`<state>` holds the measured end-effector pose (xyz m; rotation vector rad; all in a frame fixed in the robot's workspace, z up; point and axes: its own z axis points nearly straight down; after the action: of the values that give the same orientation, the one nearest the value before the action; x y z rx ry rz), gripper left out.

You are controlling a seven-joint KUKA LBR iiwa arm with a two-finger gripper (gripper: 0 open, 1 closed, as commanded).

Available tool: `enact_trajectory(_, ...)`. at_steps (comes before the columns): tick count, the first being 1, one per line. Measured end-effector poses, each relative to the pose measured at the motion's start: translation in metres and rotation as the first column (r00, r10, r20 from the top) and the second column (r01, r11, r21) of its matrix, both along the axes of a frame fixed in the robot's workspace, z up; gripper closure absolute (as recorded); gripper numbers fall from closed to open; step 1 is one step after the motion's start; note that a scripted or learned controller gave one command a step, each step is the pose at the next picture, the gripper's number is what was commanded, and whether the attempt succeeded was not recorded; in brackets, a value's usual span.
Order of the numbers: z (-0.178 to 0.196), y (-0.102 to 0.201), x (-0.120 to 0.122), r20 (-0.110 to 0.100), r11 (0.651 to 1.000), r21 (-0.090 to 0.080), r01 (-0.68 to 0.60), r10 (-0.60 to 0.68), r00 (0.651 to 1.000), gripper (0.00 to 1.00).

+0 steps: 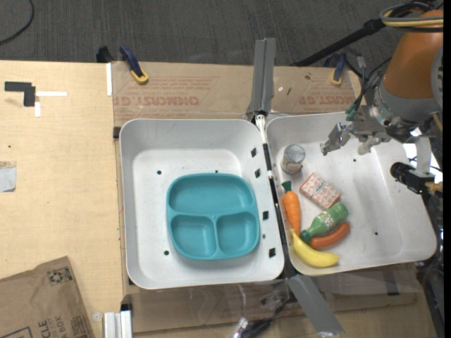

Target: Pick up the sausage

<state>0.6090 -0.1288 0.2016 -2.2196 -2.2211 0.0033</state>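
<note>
The sausage (330, 236) lies in the right bin (394, 245), toward its near left corner — a reddish-orange link with its long axis running from near-left up to far-right, at a shallow slant. It is hemmed in. A green bottle (325, 222) lies along its far side, touching it and nearly parallel; a banana (313, 254) curves just beside its near-left end; a carrot (292, 210) stands lengthwise a little further left, close to the bin's left wall. Only the sausage's right end and near-right flank face bare bin floor.

The gripper (350, 134) hangs over the far part of the same bin, well apart from the sausage, which lies toward the near side and slightly left of it. Between the two sits a pink box (320, 191), and a small jar (293, 158) stands off to the left. I cannot tell how the jaws stand (the fingers blur into the wrist hardware at this angle), and nothing visible sits between them.

My judgement: the move calls for travel toward the near side, then a descent with the jaws closing across the sausage's short width — hard on the far side, where the bottle presses against it. The open floor to the right gives the cleanest way in. The left bin, well off to the left, holds a teal plate (184, 204).
</note>
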Motion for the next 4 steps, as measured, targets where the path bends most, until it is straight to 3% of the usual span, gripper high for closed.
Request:
enact_trajectory(1,-0.074,-0.058,-0.042,0.003,0.996,0.000,-0.093,0.093,0.996,0.00)
enact_trajectory(2,-0.092,-0.053,-0.078,0.039,0.923,-0.029,-0.383,0.384,0.923,0.00)
enact_trajectory(3,-0.077,-0.020,-0.042,0.004,0.771,-0.002,-0.637,0.637,0.771,0.00)
enact_trajectory(4,-0.098,-0.031,-0.121,0.023,0.716,-0.026,-0.698,0.698,0.715,0.00)
